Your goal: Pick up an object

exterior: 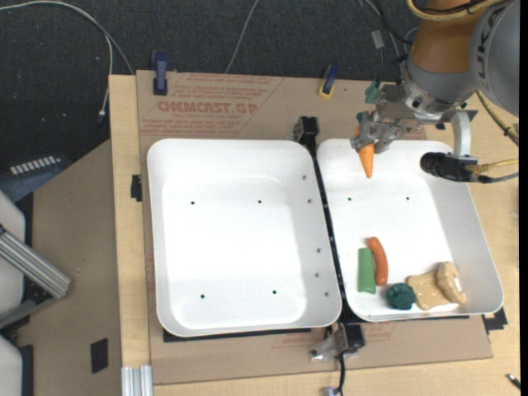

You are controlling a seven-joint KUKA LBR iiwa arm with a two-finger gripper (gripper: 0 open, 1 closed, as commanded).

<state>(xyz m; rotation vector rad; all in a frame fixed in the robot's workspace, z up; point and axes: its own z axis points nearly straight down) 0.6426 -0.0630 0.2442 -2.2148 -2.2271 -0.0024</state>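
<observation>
My gripper (368,144) hangs over the back left corner of the right bin (429,221). It is shut on an orange carrot-shaped piece (367,162), which points downward from between the fingers, above the bin floor. Near the front of the same bin lie a green stick (365,270), an orange-red sausage (379,260), a dark teal lump (401,296) and a tan bread-like piece (437,286).
The left bin (239,238) sits beside the right one, with a black clip (307,128) at the back between them. The arm's orange band and grey wrist (445,40) fill the upper right. Cables run along the dark backdrop.
</observation>
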